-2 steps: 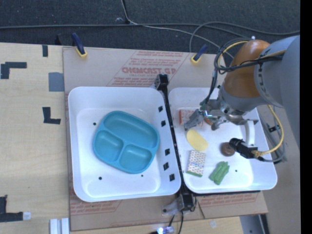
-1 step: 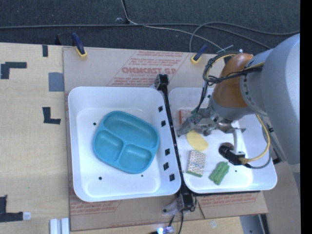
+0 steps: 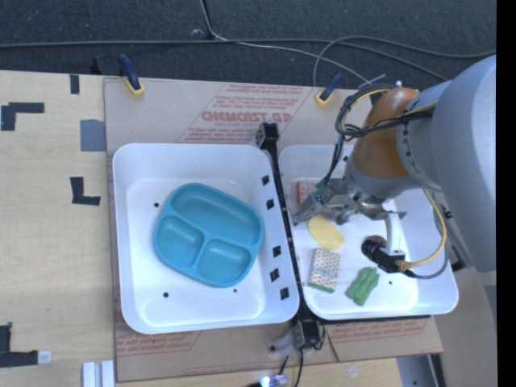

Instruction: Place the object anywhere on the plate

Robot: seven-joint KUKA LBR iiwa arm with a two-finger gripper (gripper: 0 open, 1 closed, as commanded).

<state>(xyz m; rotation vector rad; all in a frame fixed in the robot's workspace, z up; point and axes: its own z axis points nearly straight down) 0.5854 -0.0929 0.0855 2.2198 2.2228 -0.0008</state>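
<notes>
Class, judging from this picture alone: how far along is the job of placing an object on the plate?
Done: nothing; the blue plate in the left bin carries no object. In hand: the gripper hovers by the yellow piece in the right bin. Left: grasp, carry, place.

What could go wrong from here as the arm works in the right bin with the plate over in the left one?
1. The gripper sits beside the yellow object, with the patterned packet and green object close by; a grasp may miss or nudge a neighbour.
2. The blue plate lies across the black divider; a low carry could clip it.
3. Loose cables near the wrist might snag.
</notes>
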